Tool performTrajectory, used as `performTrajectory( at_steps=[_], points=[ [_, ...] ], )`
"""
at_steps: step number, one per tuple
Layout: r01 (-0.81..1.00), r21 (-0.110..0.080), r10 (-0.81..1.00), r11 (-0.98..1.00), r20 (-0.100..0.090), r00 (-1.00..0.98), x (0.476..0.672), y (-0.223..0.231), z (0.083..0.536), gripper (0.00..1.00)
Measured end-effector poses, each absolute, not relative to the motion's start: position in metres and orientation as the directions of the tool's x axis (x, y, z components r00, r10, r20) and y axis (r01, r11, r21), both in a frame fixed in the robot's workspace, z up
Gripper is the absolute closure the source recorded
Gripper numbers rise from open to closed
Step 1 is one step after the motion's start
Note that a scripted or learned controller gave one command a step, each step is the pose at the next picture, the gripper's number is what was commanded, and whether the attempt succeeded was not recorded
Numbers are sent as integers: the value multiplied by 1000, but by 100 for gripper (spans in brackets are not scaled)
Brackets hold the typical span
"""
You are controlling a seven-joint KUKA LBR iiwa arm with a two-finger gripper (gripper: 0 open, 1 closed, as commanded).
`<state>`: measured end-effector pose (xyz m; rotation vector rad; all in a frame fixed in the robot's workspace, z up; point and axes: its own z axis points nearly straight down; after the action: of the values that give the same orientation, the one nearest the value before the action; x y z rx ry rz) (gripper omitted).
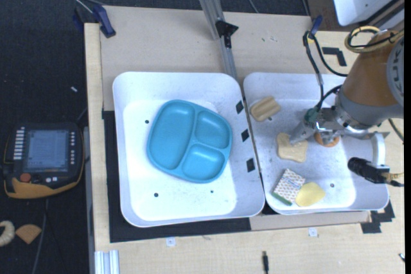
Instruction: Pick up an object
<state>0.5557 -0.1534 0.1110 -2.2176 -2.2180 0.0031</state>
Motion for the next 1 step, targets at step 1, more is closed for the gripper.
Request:
performTrajectory(
  at_steps=[1],
  points=[
    [1000,0,1000,0,2,0,557,-153,124,100]
  ],
)
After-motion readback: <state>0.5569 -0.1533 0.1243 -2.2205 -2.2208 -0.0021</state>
